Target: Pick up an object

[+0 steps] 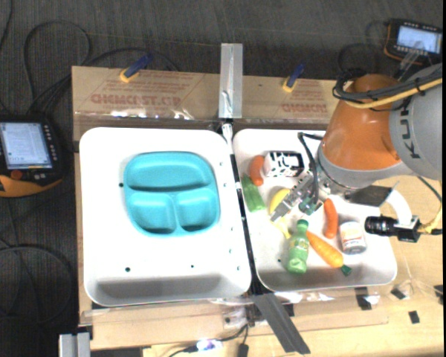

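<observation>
My gripper (291, 205) hangs low over the middle of the right bin (372, 274), with its fingers spread above a yellow banana-like toy (279, 199). Nothing sits between the fingers. Just below lies a green bottle (298, 248) beside an orange carrot (327, 252). A smaller carrot (331, 217) lies to the right of the gripper, with a small white jar (352, 238) next to it. A green pepper-like piece (252, 196) and an orange piece (256, 169) rest against the bin's left wall. A black-and-white object (283, 163) lies at the back.
The left bin (104, 274) holds a turquoise divided tray (172, 192). A metal post (231, 80) stands behind the seam between the bins. The arm's grey and orange body (364, 143) covers the right bin's back right corner. A tablet (21, 149) lies on the floor at left.
</observation>
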